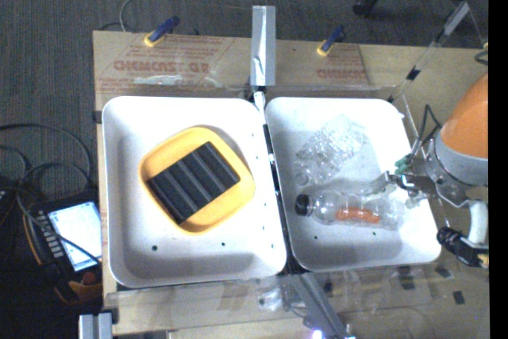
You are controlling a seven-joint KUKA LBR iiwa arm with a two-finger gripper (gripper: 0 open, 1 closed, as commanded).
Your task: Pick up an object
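Sitting at 3 o'clock of the right bin [349, 254], end effector [406, 180] just past the rim; grip state impossible to tell. Lying at 6 o'clock inside: clear bottle [349, 210], cap pointing to 9. Crumpled plastic [333, 145] at 12. Advising a descent across the bottle's middle, squeezing gently.

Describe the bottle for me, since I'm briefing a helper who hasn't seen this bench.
Find the right bin of the two white ones. The bottle lies on its side near that bin's front edge, its black cap pointing toward the left bin. Unlike the crumpled clear plastic behind it, it is a whole bottle with an orange band showing inside.
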